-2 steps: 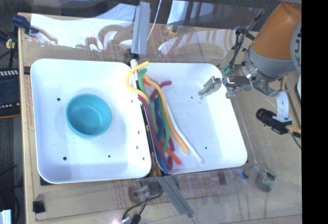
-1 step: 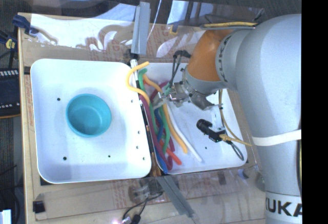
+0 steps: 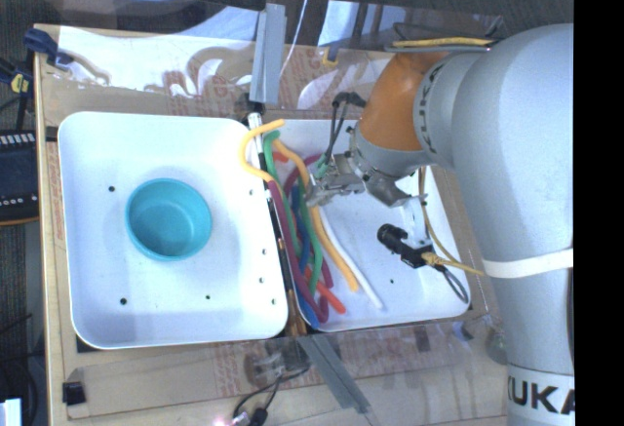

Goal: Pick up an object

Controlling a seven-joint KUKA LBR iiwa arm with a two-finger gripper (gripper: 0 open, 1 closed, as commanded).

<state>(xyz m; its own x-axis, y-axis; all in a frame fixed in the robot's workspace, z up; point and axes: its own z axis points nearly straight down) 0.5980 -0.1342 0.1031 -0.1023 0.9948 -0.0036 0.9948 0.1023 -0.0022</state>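
The claw sits low in the right bin, at the edge of a bundle of coloured sticks. Whether it is released or clenched cannot be told from here. The sticks, red, green, yellow, purple and white, lie lengthwise along the bin's left wall, with one yellow stick curling over the rim. The grey arm with its orange band covers the bin's right side. The left bin holds a blue bowl, upright, near its middle.
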